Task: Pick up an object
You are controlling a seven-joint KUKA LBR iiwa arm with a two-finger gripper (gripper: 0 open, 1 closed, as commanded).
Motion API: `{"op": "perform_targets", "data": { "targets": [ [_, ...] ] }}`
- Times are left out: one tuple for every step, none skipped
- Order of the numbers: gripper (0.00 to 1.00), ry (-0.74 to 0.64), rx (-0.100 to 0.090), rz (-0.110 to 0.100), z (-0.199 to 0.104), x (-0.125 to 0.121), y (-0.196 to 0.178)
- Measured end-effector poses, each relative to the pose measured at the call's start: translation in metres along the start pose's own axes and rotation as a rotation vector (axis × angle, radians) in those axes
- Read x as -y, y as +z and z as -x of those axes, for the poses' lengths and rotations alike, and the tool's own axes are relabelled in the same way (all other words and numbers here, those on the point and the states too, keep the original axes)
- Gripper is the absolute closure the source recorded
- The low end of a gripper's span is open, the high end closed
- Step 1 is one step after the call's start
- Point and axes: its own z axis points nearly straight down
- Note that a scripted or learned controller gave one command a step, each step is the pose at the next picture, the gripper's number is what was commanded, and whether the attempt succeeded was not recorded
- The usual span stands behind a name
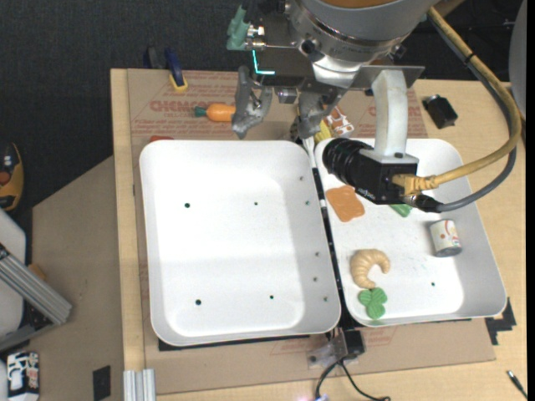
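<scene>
The jaws hang spread and holding nothing above the bins' far rims. The pickable things lie in the right bin: croissant, orange slab, small can, green piece.

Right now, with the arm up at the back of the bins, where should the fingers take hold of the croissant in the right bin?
Grip the croissant across its thick middle, coming straight down from above. It lies flat on the right bin floor, curved like a crescent with thin tips. A green piece sits just in front, so probably set the fingers left and right of the bulge, not front to back.
</scene>
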Motion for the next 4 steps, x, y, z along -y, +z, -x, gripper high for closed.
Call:
{"op": "perform_targets", "data": {
  "targets": [
    [1.0,-0.002,-0.002,0.004,-0.001,0.0,-0.011],
    [0.0,-0.001,-0.001,0.002,-0.001,0.0,-0.01],
    [1.0,-0.002,-0.003,0.006,-0.002,-0.001,-0.021],
    [0.0,-0.002,-0.002,0.005,-0.002,0.0,-0.021]
  ]
}}
